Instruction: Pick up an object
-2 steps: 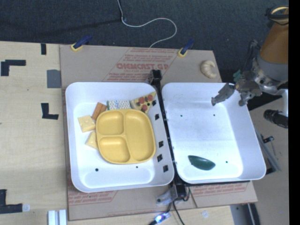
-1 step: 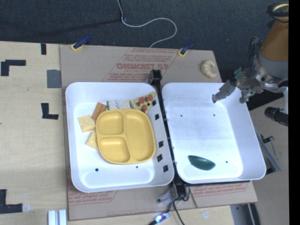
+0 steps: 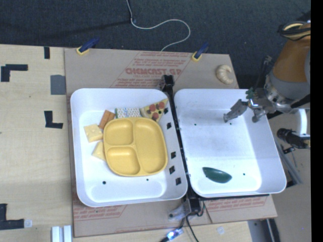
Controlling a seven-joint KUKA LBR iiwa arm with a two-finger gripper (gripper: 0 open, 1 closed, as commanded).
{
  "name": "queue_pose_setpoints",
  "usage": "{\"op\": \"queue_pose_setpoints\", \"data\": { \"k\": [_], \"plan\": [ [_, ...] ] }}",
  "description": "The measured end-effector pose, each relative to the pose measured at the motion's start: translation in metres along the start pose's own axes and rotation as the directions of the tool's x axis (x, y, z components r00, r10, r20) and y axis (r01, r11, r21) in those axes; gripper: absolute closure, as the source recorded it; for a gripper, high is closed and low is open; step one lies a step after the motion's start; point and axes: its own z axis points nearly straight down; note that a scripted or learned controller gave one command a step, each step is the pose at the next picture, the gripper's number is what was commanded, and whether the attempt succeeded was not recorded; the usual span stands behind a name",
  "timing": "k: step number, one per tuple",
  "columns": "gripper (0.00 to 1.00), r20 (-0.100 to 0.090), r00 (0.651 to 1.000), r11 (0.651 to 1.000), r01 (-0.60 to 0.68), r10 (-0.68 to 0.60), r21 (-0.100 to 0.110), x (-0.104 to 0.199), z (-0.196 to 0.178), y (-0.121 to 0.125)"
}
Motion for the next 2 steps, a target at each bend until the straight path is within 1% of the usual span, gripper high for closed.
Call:
{"op": "queue_pose_setpoints", "data": {
  "k": [1, 2],
  "plan": [
    [0.0, 0.0, 1.0, 1.0, 0.002, -0.002, 0.0, 0.001, 0.058, 0.009],
    [0.0, 0.0, 1.0, 1.0, 0.002, -0.002, 0.0, 0.003, 0.112, 0.008]
  ]
}}
